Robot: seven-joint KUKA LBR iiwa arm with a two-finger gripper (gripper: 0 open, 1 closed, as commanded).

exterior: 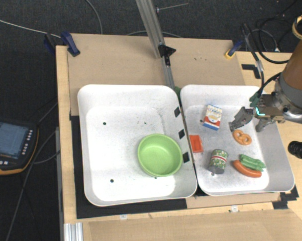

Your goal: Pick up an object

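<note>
Over right bin (276, 182) | claw (252, 121) spread apart, nothing between fingers | above orange pretzel (242, 137)

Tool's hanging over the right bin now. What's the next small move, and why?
Probably lower the tool straight down onto the orange pretzel. The tool's fingers look spread with nothing between them, and the pretzel lies just below and between them in the right bin, apart from the small carton and the carrot, so a short descent seems the likeliest way to a clean grasp.
</note>
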